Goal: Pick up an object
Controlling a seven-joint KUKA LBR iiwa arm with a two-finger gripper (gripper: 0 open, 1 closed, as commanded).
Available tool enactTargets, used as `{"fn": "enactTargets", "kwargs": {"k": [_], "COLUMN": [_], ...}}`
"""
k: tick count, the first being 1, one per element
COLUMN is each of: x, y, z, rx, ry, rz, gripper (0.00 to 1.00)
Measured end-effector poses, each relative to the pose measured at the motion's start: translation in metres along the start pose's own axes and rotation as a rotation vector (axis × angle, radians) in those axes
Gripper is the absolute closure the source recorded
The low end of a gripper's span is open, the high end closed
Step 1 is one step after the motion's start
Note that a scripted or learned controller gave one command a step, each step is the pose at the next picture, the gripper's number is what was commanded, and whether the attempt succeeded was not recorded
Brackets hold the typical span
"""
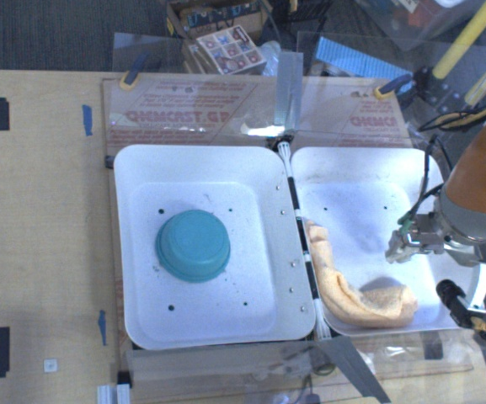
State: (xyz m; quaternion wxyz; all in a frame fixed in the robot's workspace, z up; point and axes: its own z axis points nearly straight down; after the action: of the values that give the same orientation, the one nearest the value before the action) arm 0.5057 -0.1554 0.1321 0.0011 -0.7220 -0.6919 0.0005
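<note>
**Hidden, cut off, unclear**

Arm cut by right edge; only orange band and grey wrist in frame. Gripper small and blurred over right bin; jaws' gap can't be read, nor whether they touch the bin floor. Right bin's far-right wall hidden behind wrist and cables. Tan cloth: its lower end runs onto the bin's front rim, edge unclear there. Clutter beyond the bins, printed box and blue item, partly blocked by clear plastic; print illegible. Desk cut left and bottom.
</note>
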Motion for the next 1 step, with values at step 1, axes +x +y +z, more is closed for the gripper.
{"fn": "enactTargets", "kwargs": {"k": [1], "x": [-0.0121], "y": [0.0552], "z": [0.0434], "rx": [-0.009], "ry": [-0.003], "rz": [0.031], "gripper": [1.00]}}
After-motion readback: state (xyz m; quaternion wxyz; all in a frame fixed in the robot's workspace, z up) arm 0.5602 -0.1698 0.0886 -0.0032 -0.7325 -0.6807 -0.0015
